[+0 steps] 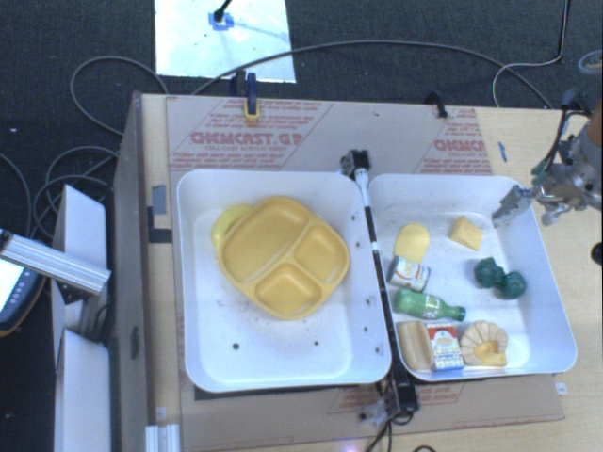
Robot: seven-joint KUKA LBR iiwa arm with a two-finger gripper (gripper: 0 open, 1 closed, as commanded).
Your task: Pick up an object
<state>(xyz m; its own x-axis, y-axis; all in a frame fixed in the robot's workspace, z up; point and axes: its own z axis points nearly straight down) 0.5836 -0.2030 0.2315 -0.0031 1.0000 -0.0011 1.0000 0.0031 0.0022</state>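
My gripper [529, 207] hangs over the far right rim of the right bin [556, 295], its two fingers spread open with nothing between them. Below and left of it in that bin lie a yellow wedge [465, 233], a pale yellow rounded piece [412, 241], a small red-and-white pack [409, 273], a green bottle [426, 304] on its side and a dark green dumbbell-shaped toy [499, 278]. Near the bin's front sit a tan slab with a red-and-white carton [445, 345] and a ridged tan pastry [484, 342]. The wedge is the closest object to the fingers.
The left bin [203, 347] holds a yellow divided plate [283, 257] lying over another yellow item [224, 224]. A black divider clip [356, 163] sits where the bins meet. Cables run across the dark floor behind the bench.
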